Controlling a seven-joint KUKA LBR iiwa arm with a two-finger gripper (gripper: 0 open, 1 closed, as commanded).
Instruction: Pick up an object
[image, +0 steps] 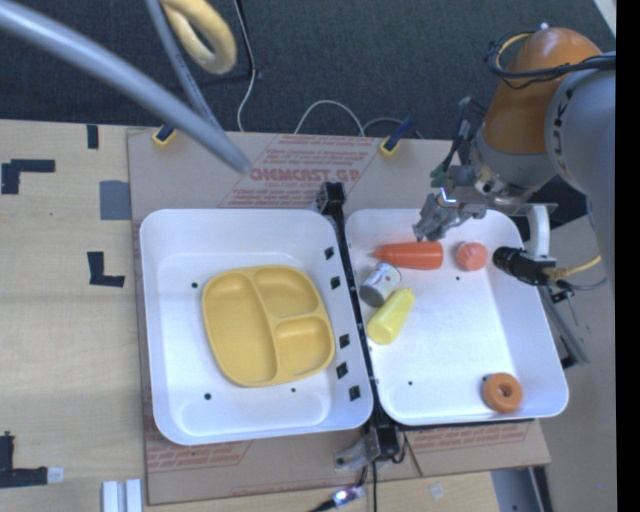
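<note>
Orange carrot (409, 256) just beside fingers (432, 222) in right bin (470, 330); finger gap blurred, cannot tell.

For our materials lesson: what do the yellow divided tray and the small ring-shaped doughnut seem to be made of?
Yellow tray: likely moulded plastic, with a smooth, even colour and soft sheen on its rounded dividers. Doughnut: probably plastic or rubber toy food, uniformly orange-brown and matte; too small to be sure.

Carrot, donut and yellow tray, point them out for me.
Carrot (409, 256), camera view, mid-body.
Donut (501, 392), camera view, on its ring.
Yellow tray (268, 323), camera view, centre divider.
</note>
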